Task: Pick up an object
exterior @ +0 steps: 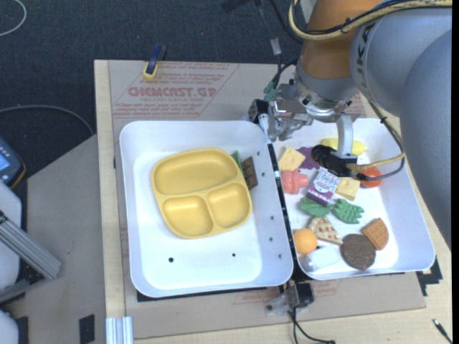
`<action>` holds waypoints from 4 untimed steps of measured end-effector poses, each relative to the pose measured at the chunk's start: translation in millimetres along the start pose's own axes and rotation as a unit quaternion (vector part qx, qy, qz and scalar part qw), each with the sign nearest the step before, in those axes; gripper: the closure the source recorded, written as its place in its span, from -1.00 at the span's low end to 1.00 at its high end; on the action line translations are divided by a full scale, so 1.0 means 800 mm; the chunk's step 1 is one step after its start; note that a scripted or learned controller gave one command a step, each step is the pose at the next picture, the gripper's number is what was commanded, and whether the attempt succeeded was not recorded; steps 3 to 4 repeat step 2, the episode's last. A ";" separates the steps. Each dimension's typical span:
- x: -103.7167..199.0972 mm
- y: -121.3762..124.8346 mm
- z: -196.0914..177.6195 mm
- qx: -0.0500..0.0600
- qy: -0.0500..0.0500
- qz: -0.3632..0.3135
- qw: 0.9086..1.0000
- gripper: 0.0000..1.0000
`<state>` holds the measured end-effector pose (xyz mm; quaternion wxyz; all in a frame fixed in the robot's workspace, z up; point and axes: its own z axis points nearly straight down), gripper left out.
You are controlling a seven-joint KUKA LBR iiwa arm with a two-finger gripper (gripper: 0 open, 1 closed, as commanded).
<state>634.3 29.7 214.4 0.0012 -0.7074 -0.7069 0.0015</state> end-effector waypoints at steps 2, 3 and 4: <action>0.009 0.004 -0.004 -0.003 0.000 -0.001 1.000 1.00; 0.009 0.004 -0.004 -0.003 0.000 -0.001 1.000 1.00; 0.009 0.004 -0.004 -0.003 0.000 -0.001 1.000 1.00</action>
